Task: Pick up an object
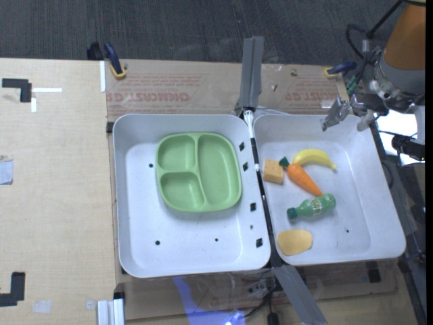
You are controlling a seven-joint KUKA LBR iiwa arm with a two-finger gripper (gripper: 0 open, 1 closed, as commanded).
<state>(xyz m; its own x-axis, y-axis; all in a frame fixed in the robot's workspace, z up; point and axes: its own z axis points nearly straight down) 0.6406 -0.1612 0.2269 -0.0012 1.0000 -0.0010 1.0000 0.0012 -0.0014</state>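
The gripper (349, 114) hangs over the far right corner of the right bin (379, 239), its fingers spread and holding nothing. Below it in that bin lie a banana (315, 158), carrot (303, 178), bread chunk (273, 172), green bottle (312, 207) and yellow chip (295, 242). A green divided plate (199, 172) sits in the left bin (135, 242).

in the right shallow white bin (379, 181) the yellow banana (315, 158), orange carrot (304, 179), tan bread chunk (273, 172), green bottle (312, 207) and pale yellow chip (295, 242) crowd the left and middle, leaving bare floor along the right wall and far edge. the left white bin (135, 235) has the green three-compartment plate (199, 172) in its upper middle, with open floor in front and to the left.
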